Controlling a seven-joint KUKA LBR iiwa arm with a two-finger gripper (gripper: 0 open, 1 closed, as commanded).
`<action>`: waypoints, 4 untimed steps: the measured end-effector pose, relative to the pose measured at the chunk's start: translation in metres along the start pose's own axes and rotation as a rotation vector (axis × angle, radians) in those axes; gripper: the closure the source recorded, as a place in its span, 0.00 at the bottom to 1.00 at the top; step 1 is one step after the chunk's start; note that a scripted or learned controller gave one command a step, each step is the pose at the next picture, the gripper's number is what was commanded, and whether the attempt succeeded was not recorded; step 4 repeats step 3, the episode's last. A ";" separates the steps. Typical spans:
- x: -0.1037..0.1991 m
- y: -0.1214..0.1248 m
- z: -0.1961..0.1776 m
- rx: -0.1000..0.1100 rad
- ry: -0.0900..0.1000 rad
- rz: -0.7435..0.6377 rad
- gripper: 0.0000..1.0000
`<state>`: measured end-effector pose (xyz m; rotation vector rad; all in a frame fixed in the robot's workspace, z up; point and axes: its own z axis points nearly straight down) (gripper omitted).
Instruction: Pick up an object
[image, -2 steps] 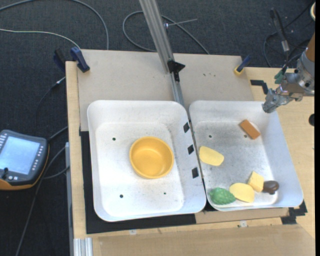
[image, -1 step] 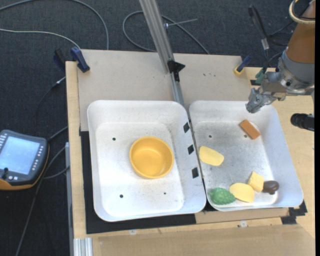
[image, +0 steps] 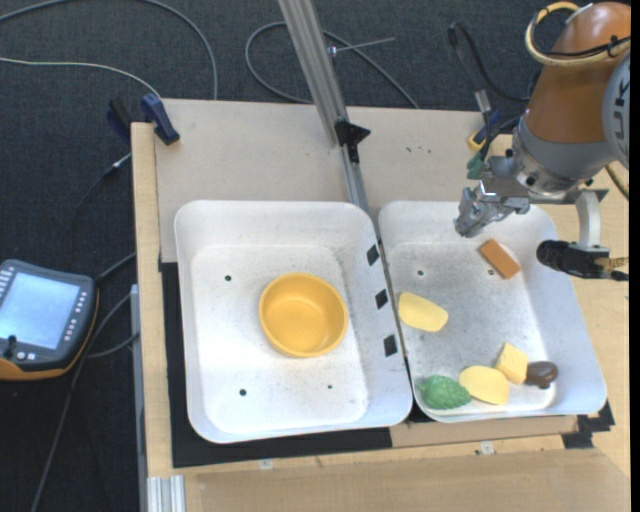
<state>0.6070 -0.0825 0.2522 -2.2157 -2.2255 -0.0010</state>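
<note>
Above right bin (image: 570, 330), metal pincer (image: 472, 222), beside orange block (image: 499, 258)

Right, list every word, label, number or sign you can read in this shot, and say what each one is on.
"UK": white letters on the orange band of the arm, cut off by the picture's right edge.
Teach pendant screen: it glows, but whatever it shows is too blurred to read.
Black marks between the left bin and the right bin: plain patches, no lettering.
Nothing else readable.
</note>
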 end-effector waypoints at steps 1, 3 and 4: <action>0.055 -0.012 -0.006 -0.002 0.000 -0.001 1.00; 0.162 -0.021 0.008 0.000 0.000 0.000 1.00; 0.162 -0.021 0.008 0.000 0.000 0.000 1.00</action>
